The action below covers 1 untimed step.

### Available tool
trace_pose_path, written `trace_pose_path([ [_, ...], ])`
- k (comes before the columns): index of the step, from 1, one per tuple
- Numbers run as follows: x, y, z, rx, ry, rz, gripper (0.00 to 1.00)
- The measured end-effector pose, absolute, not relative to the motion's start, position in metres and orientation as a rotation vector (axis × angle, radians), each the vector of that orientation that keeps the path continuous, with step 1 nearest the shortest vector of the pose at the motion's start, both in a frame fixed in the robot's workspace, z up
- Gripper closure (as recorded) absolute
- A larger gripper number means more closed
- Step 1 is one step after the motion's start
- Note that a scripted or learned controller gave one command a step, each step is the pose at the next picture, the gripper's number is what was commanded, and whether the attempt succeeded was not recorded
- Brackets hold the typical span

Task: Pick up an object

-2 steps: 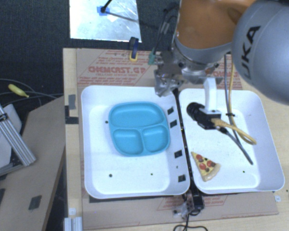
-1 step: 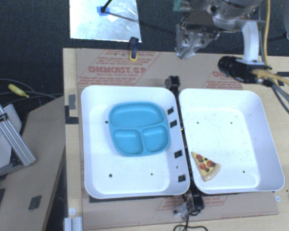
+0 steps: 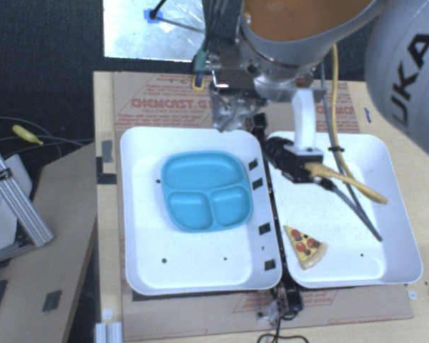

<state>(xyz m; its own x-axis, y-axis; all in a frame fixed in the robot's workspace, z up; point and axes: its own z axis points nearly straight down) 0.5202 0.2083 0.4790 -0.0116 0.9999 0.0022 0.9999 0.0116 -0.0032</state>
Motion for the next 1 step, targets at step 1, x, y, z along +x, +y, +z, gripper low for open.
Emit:
trace_pose_path([
  [1, 0.4854, 0.1791, 0.4944, -2.222, -2.222, -0.005, 1.00],
])
